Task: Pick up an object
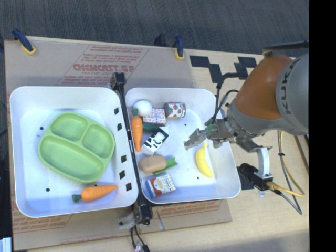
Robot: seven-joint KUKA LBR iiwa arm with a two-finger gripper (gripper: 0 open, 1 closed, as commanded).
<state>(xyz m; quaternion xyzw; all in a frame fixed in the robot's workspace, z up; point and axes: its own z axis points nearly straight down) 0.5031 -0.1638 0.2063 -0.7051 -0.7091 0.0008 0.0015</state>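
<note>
One pincer (195, 139) hovers over the right bin (223, 188), fingers slightly parted, holding nothing; the banana (203, 160) lies just at its five o'clock; fingertips are blurry

Both white bins (31, 156) look like smooth, slightly glossy plastic, and the green divided plate (77, 146) like matt plastic. The banana (203, 160) and carrots (136, 133) shine like moulded plastic (probably toys). Printed brown cardboard (105, 64) lies beneath, matt and flat.
</note>
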